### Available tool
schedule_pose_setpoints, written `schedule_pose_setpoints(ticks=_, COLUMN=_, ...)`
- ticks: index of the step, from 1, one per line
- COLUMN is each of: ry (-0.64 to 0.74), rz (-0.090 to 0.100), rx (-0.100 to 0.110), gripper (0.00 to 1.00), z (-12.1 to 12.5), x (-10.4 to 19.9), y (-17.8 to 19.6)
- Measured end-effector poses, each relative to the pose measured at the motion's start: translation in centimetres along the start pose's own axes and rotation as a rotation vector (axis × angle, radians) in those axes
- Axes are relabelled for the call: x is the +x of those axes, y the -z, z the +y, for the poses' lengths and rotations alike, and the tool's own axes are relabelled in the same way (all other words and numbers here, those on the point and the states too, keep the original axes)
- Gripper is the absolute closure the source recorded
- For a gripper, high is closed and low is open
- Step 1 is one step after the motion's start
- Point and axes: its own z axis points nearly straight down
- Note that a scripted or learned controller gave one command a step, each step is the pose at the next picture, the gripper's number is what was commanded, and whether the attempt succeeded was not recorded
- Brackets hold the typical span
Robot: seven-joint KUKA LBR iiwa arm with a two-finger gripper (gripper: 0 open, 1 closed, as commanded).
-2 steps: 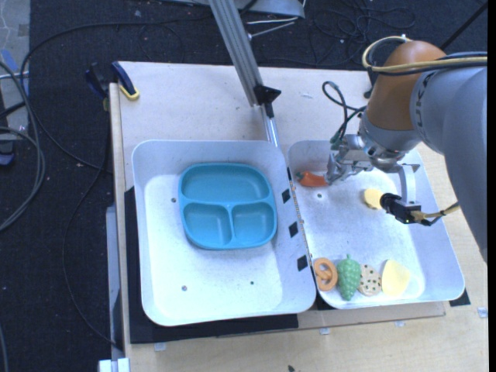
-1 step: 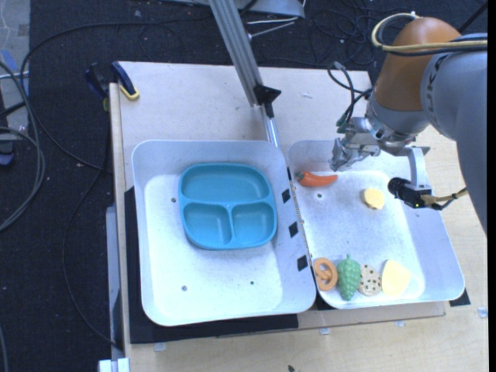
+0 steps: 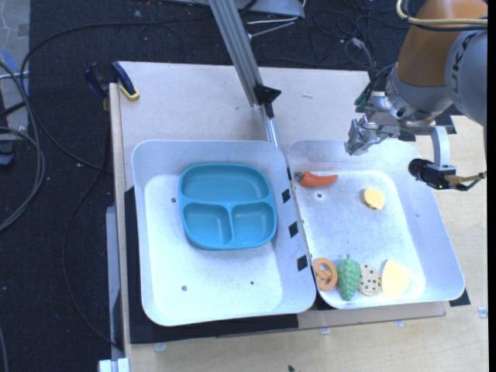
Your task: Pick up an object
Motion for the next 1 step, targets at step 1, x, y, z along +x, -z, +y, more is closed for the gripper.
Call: schedule_pose_setpoints(ticks=1, ry=0.002, rz=0.002, rx=0.005, gripper=1.0, z=0.07, x=0.03, y=0.89)
